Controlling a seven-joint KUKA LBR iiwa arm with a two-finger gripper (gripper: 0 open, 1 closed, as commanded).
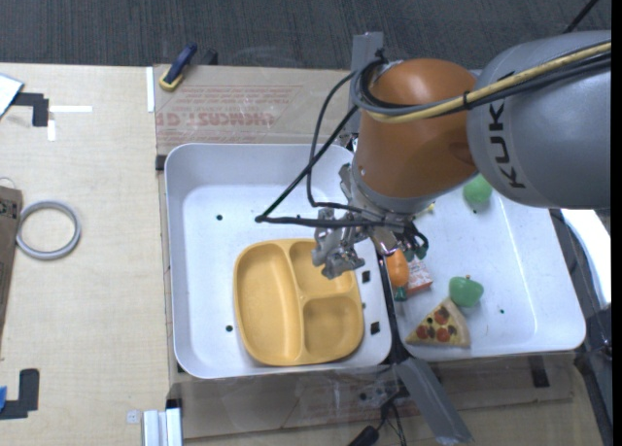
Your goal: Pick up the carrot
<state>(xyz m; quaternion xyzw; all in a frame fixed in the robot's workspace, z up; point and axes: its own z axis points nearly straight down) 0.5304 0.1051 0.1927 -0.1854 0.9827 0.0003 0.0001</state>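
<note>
The carrot [396,266] is a small orange piece lying in the right bin [530,269], close against the divider between the two bins. My gripper [335,255] hangs over the left bin, above the far right corner of a yellow divided plate [282,303]. It is to the left of the carrot, across the divider, and nothing is visibly held in it. The arm's large orange band [418,128] hides the bin area behind the gripper.
In the right bin, a red and white item [418,281] lies beside the carrot, with a pizza slice toy [439,325], a green toy [466,291] and another green piece [476,191] nearby. A tape roll [46,229] sits on the bench at left.
</note>
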